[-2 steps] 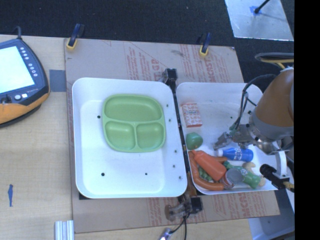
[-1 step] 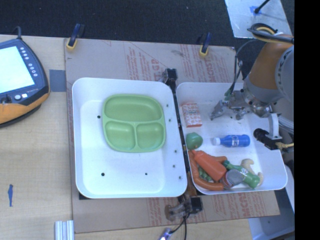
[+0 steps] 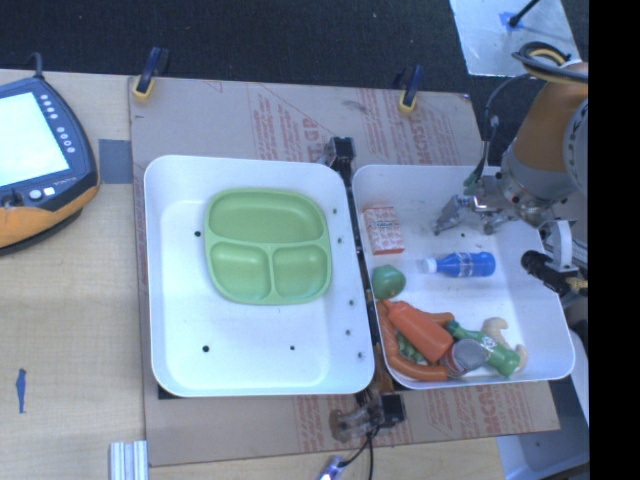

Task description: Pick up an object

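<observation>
The bottle (image 3: 457, 264), blue with a white cap, is the likeliest thing to pick: it lies alone on the floor of the right bin (image 3: 535, 313), its long axis running from 9 to 3 o'clock, cap at the 9 o'clock end. From the end effector (image 3: 470, 216) it lies toward 6 o'clock, near but apart, with bare white bin floor between them.

The end effector hangs over the bin's far half with its 2 fingers splayed apart and nothing between them. Judging by the bottle's lie, a descent would have to shift toward 6 o'clock and close across the short width, not along the length.

Outward from the bottle: a small red-and-white packet (image 3: 382, 229) at its 10 o'clock, a green ball (image 3: 388, 282) at 8 o'clock by the bin's left wall, and a crowded heap toward 6 o'clock, with an orange carrot (image 3: 424, 332) and other toys touching one another. That heap looks harder to grasp cleanly.

The left bin (image 3: 180, 348) carries a green divided plate (image 3: 268, 245). On the worktop (image 3: 70, 368), at 9 o'clock, sits a pendant (image 3: 35, 158) with a screen.
</observation>
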Robot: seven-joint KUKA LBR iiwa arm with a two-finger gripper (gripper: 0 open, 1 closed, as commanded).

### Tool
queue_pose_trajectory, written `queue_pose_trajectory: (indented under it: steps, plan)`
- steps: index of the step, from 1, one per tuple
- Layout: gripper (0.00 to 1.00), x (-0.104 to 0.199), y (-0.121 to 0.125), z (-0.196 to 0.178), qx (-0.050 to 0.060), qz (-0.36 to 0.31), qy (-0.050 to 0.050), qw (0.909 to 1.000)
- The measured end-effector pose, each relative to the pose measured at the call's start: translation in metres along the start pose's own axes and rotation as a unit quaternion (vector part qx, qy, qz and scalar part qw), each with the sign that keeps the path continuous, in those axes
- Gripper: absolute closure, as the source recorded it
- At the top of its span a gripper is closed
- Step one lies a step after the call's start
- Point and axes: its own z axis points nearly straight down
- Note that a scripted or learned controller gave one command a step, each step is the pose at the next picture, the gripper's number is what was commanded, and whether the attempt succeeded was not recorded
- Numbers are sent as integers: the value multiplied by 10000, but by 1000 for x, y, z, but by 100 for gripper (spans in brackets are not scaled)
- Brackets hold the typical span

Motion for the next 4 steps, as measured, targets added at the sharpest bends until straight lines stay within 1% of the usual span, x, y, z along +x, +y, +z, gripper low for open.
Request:
queue_pose_trajectory:
  steps: [1,2,3,4]
  plan:
    - [0,-2,-94,1,14,-5,1,10000]
    - [100,-3,-94,-10,22,-19,-2,10000]
    - [0,-3,-94,-10,22,-21,-2,10000]
    - [0,-17,-73,0,1,-16,-5,10000]
